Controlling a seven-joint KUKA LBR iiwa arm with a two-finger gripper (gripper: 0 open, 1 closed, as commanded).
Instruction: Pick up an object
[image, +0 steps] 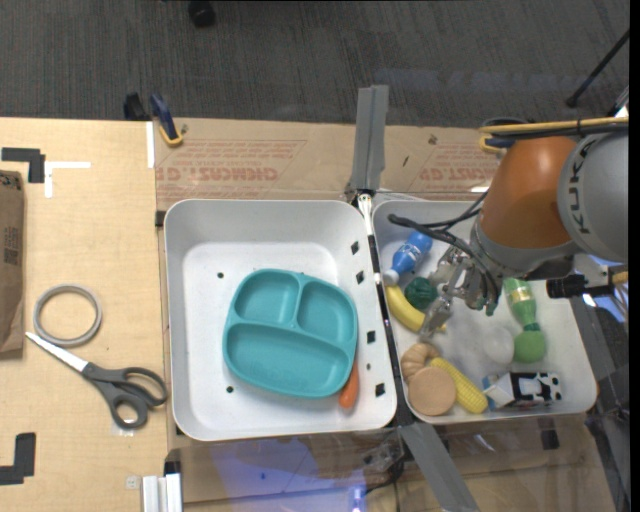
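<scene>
The two-finger gripper (440, 312) hangs low in the right-hand shallow white bin (578, 330), with nothing visibly between its fingers, though I cannot tell how wide they stand. A curved yellow plastic banana (403, 309) lies just beside its tip, and a dark green round toy (421, 291) sits close behind. A clean pick probably means centring over one item, likely the banana, across its narrow body, clear of the bin wall.

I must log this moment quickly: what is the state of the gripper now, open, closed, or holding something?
Gripper: low in the right bin, above the banana and the dark green object; open or closed cannot be told, and nothing is seen held.
</scene>
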